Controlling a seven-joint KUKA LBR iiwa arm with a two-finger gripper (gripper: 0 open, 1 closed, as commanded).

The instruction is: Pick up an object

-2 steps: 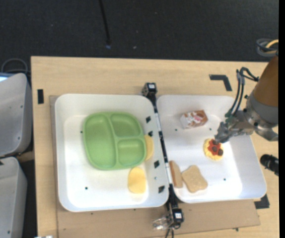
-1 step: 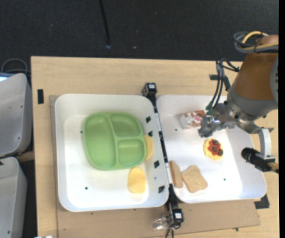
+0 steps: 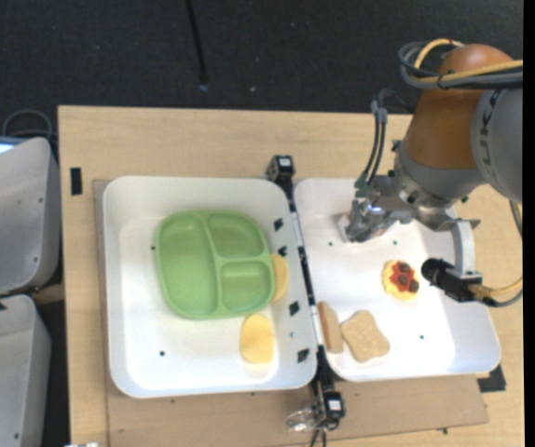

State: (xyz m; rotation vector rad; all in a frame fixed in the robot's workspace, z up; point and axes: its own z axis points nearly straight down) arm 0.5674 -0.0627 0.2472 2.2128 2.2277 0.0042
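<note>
My gripper (image 3: 361, 223) hangs over the upper middle of the right bin (image 3: 454, 347), with nothing visible between its tips. Below and to its right lies a small round pizza (image 3: 401, 280) with red topping. A slice of toast (image 3: 365, 335) rests near the bin's front, and a hot dog (image 3: 329, 327) lies beside it against the left wall. In the left bin (image 3: 137, 361) sits a green divided plate (image 3: 216, 264), with a yellow piece (image 3: 257, 338) below it and another yellow piece (image 3: 281, 276) tucked at its right edge.
A central divider (image 3: 296, 250) with black clips separates the two bins. Grey equipment (image 3: 6, 222) stands off the bench's left side. The wooden bench (image 3: 202, 128) borders both bins.
</note>
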